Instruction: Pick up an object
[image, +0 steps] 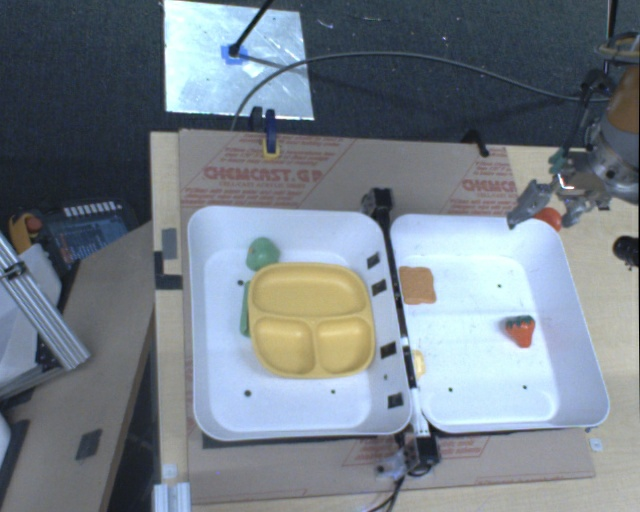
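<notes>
Strawberry toy (519, 329) sits right side of right bin (575, 330), untouched. Gripper (547, 210) hovers at that bin's far right corner, fingers spread, small orange-red item between them.

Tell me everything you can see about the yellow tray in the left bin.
The yellow tray is a rounded, divided plate that looks like moulded plastic, with one wide compartment at the far side and two smaller ones nearer the camera. It lies flat and right way up near the middle of the left bin, and all three compartments look bare. A green object pokes out from behind its far left edge and seems to run partly under it. Nothing else touches it.
</notes>
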